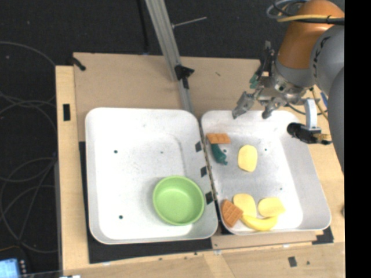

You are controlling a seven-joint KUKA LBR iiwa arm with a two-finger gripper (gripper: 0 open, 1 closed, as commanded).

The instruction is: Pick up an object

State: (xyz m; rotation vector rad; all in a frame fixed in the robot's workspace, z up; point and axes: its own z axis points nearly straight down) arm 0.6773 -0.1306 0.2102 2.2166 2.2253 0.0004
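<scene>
My gripper point(253, 110) hangs over the far edge of the right bin point(301, 172), fingers spread open with nothing between them. Below it in that bin lie an orange waffle-like piece point(218, 138), a small teal object point(219, 153) and a pale yellow oval piece point(247, 158). At the bin's near edge sit another orange waffle piece point(231, 213), two yellow lumps point(244, 202) point(271, 206) and a banana point(259, 222). A green bowl point(178, 200) rests in the left bin point(122, 155) at its near right.
A slanted metal pole point(165, 39) rises behind the bins, its base near their shared far corner. The bins meet at a central divider point(207, 167). Bare bench board point(133, 80) lies behind the bins.
</scene>
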